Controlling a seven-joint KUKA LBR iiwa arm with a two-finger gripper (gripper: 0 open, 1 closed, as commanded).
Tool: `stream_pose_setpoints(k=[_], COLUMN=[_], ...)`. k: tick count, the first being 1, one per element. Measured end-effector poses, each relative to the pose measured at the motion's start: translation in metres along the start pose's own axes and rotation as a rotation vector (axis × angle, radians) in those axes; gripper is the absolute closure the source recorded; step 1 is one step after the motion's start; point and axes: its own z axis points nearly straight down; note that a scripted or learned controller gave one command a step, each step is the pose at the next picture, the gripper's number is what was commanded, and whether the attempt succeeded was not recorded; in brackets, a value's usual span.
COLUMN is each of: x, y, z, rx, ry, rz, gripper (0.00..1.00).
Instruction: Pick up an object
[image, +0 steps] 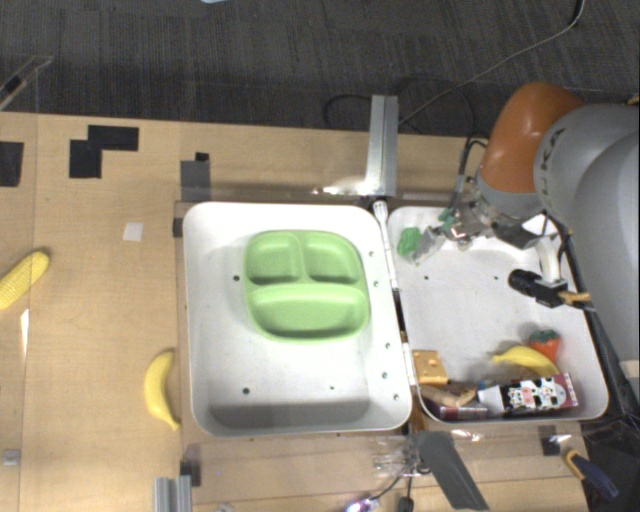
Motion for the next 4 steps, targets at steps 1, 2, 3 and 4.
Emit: stream_pose_setpoints(k=[1,2,3,4], x=[0.001,0.001,0.003,0.004], y=[0.001,0.001,0.003,0.005], z=[-0.011,-0.011,0.007,-0.005], rx=[-0.002,-0.002,0.0,-0.007], ry=[-0.001,-0.001,0.0,-0.001], rz=[-0.004,-0.005,0.044,0.039], gripper=[1.0,0.0,0.0,1.0])
